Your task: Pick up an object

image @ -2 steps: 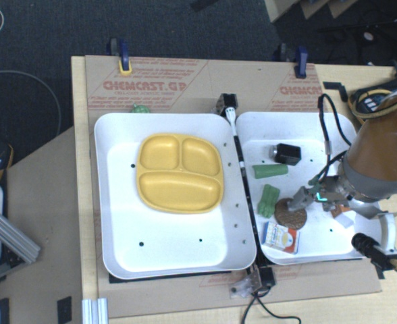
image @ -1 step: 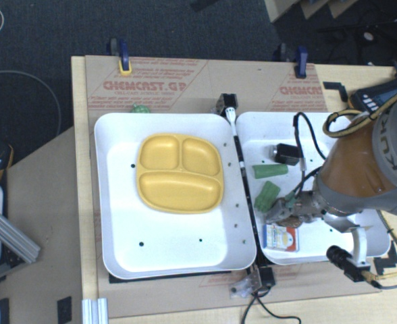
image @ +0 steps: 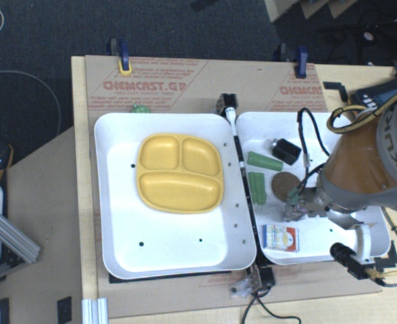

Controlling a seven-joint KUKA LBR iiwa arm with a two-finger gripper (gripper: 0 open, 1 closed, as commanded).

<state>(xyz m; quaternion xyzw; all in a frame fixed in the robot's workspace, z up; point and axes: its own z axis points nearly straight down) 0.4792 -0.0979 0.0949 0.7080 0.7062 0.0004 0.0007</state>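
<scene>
The right bin (image: 273,121) holds several small things. Two green pieces lie near its left wall, one slanted (image: 263,160) and one upright (image: 256,187). A black block (image: 285,150) sits toward the back, with a brown disc (image: 284,184) in front of it. A small white packet with blue and red print (image: 280,238) lies at the bin's front. My gripper (image: 297,206) hangs low over the bin's middle, just right of the brown disc and behind the packet. The grey and orange arm covers the bin's right half.
The left bin (image: 117,201) carries a yellow divided plate (image: 180,173) in its rear half. Black cables loop over the arm's wrist (image: 306,130). Blue clamps (image: 123,51) (image: 301,59) hold the cardboard bench top at the back.
</scene>
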